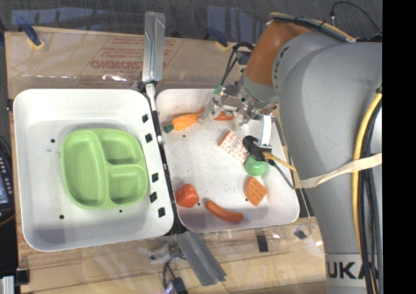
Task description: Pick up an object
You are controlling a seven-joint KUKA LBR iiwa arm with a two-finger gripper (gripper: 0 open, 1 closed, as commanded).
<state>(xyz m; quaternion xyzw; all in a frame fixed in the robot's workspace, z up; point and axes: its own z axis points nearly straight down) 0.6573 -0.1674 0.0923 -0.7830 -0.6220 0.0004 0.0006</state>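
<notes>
Low on the arm's base, white letters "UKA" (cut off); claw grip impossible to tell.

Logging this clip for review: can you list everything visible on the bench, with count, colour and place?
Bins: 2, white, side by side on the bench.
Divided tray: 1, light green, left bin.
Carrot: 1, orange, right bin, top left.
Red-and-white packet: 1, right bin, centre.
Green ball: 1, right bin, right side.
Waffle: 1, orange, below the ball.
Red piece: 1, right bin, lower left.
Sausage: 1, orange-red, bottom edge.
Arm: 1, grey, orange band, from the right.
Gripper: 1, over right bin's top.
</notes>
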